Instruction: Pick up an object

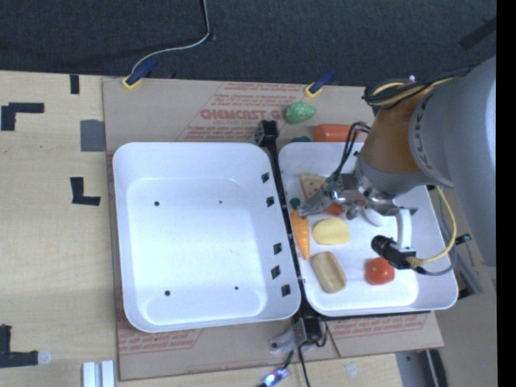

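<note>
The right bin point(403, 297) holds several toy foods: a yellow lemon-like piece point(331, 232), a tan bread roll point(328, 271), a red tomato point(380, 272), an orange carrot point(301, 235) along the left wall and a tan wedge point(311, 186). A small red piece point(335, 210) lies just under the gripper. My gripper point(337, 200) hangs low over the bin's upper middle, just above the yellow piece, and nothing shows between its fingers.
The left bin point(129, 216) is beside it, past a black divider point(278, 208). Outside the bins, on the cardboard behind, lie a green object point(299, 112) and an orange-red object point(330, 133). The arm covers the right bin's upper right.
</note>
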Available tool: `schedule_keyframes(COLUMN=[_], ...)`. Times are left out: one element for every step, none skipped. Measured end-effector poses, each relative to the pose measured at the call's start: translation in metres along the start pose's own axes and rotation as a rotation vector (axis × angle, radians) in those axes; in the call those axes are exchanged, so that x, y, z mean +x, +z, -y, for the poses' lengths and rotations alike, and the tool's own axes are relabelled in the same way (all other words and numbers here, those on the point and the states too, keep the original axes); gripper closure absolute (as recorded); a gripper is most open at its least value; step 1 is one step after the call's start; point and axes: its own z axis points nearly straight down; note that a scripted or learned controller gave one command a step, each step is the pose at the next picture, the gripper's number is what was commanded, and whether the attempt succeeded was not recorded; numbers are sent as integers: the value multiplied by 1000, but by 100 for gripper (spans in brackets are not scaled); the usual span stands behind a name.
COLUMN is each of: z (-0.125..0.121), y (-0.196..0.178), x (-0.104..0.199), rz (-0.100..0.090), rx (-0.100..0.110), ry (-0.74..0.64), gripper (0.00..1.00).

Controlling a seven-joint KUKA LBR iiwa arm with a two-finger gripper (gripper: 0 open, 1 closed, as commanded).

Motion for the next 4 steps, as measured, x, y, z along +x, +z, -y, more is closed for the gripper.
schedule_keyframes(z=[105,13,-21,-45], y=[17,17,18,-89], x=[-65,-60,-23,104], rz=[-3,-2,-4,-5], rx=[17,7,11,2], ry=[8,-5,-6,-11], gripper=[0,0,0,0])
